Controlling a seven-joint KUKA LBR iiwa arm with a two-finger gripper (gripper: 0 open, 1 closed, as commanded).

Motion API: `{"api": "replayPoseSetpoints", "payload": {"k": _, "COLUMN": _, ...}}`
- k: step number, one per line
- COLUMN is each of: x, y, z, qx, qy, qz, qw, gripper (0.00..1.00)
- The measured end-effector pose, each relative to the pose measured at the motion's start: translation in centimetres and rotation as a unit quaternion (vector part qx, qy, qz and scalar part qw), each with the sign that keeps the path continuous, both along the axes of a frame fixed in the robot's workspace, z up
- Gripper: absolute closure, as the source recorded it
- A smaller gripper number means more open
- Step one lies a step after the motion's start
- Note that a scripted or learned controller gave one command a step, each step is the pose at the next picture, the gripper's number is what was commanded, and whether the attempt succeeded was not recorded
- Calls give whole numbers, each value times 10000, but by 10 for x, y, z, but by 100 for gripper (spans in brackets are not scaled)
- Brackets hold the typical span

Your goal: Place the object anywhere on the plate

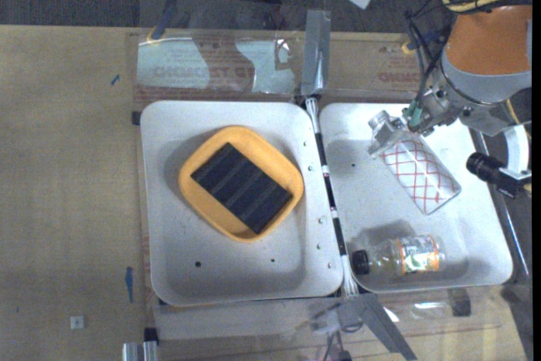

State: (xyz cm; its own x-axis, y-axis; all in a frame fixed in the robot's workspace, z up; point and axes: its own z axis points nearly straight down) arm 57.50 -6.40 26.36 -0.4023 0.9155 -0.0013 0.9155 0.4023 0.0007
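A yellow-orange plate (193, 167) lies in the left bin (169, 266), and a dark ridged rectangular slab (241, 188) rests flat on its middle. In the right bin (483, 259) a white pouch with a red grid pattern (424, 175) lies at a slant. My gripper (385, 134) hangs at the pouch's upper-left end, close to or touching it. Whether it grips the pouch I cannot make out. The grey arm with its orange band (494, 4) comes in from the upper right.
A clear plastic bottle with an orange-green label (404, 256) lies on its side near the right bin's front edge. The raised divider (325, 182) separates the two bins. A black knob (483, 166) sticks in at the right bin's right side.
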Motion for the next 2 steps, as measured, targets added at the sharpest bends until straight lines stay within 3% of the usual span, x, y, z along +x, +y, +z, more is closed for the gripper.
{"api": "replayPoseSetpoints", "payload": {"k": 1, "x": 43, "y": 13, "z": -24, "qx": -4, "qy": -18, "qz": 1087, "qw": 9941, "gripper": 100}}
{"api": "replayPoseSetpoints", "payload": {"k": 2, "x": 44, "y": 79, "z": -55, "qx": 6, "qy": 7, "qz": 2296, "qw": 9733, "gripper": 100}}
